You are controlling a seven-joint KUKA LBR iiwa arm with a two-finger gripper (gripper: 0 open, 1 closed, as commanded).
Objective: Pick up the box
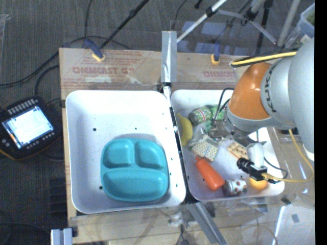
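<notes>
Box [205, 148] is small and flat, pale cream with a fine checked or dotted print, some darker marking near its upper left corner; lies flat on the floor of the right bin [278, 188], in that bin's left-centre part. It sits rotated, a diamond in this view, corners pointing up, down, left and right; long axis looks to run from lower left to upper right, though the sides are close to equal so this is uncertain. Tool [218, 130] is just above and to the right of the box, very close, under the orange band of the arm [286, 93]; touching or apart cannot be told, and whether the tool is released or clenched cannot be told either. Nothing seen gripped. Yellow banana-like item [186, 128] just left of the box, green can [203, 114] above it, orange bottle [209, 173] just below, cracker-like piece [235, 149] to its right. Left bin [82, 116] holds a teal divided tray [135, 170]. Both bins on the worktop [115, 70].
</notes>
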